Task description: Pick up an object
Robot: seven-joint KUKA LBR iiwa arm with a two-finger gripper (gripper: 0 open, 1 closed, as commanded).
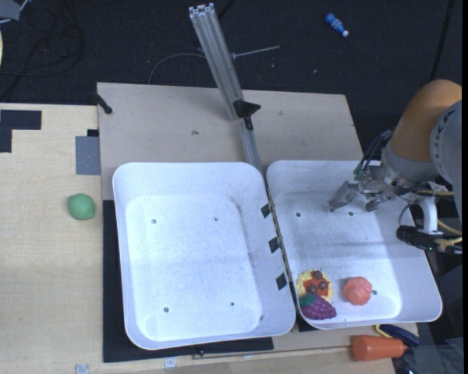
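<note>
Hovering with fingers seemingly apart, the pincer [351, 201] sits well apart from the orange fruit [358, 290].

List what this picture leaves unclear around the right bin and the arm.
- Gripper, camera view: small and dark against the right bin; its grip state cannot be read.
- Arm: cut off by the right edge.
- Yellow and purple toy cluster: too small to identify the pieces.
- Orange object below the bin: partly hidden by the bin's rim.
</note>
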